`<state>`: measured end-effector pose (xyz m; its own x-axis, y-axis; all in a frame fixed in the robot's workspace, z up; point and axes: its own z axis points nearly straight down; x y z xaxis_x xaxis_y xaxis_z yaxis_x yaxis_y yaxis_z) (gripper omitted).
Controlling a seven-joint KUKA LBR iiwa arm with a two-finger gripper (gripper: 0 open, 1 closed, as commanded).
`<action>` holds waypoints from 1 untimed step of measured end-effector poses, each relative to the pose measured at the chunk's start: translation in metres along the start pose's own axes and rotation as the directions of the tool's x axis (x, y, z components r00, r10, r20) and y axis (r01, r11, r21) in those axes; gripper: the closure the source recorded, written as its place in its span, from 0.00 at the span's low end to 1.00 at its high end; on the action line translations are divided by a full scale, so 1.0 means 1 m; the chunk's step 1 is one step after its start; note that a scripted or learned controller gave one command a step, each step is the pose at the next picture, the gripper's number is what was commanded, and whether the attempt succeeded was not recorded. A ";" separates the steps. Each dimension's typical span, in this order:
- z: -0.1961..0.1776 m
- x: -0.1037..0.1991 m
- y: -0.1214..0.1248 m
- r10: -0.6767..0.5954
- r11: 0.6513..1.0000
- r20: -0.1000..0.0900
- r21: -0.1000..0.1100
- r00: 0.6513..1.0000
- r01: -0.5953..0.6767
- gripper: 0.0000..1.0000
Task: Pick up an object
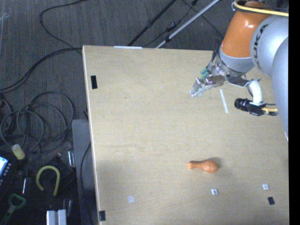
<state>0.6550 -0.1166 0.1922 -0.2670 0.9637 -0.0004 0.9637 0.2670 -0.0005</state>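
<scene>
We see the grey arm (274, 50) reach in from the right, orange band above the wrist, its gripper (199, 89) angled down-left.

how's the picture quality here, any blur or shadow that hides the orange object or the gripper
Camera view: soft and grainy overall, with even light; the orange object is sharp enough to make out, casting only a faint shadow; the gripper is small and blurry, its fingers unreadable.

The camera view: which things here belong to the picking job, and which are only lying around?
For the job:
- gripper, above the bench surface
- orange pear-shaped object, lying on the surface, apart from the gripper

Lying about:
- thin white stick on the surface
- cables on the floor
- yellow-green hook on the floor
</scene>
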 end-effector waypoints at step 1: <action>-0.006 -0.066 -0.030 0.047 0.999 0.002 0.000 0.999 -0.047 1.00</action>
